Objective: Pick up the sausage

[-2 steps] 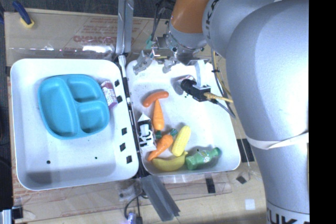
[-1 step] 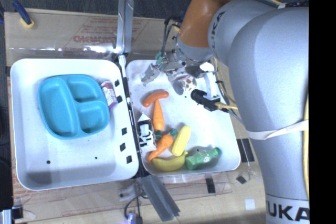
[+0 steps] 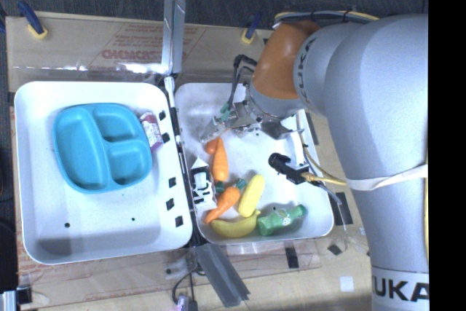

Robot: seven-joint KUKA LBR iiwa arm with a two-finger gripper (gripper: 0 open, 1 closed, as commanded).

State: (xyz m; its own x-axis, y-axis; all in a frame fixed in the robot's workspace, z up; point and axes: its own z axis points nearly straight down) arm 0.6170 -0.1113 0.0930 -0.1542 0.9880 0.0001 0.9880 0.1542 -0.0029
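The grey arm comes in from the right and bends down into the right bin, its orange band sitting over that bin's far side. The jaws hang low in the upper middle of the bin, and from here I cannot tell whether they are open or closed; nothing is visibly held between them. The sausage, an orange-brown piece lying lengthwise, rests on the bin floor just below the jaws, close to the left wall, and I cannot tell whether its upper end touches them. Right below it a carrot lies at a slant with its green top pointing up and to the right. Beside that sits a pale yellow oblong piece, and under both a banana curves along the near wall. A green bottle lies on its side next to the banana's right end. The left bin holds a blue divided tray in its upper half, with a small purple packet tucked against the tray's right edge. Both bins sit side by side on the brown desk.
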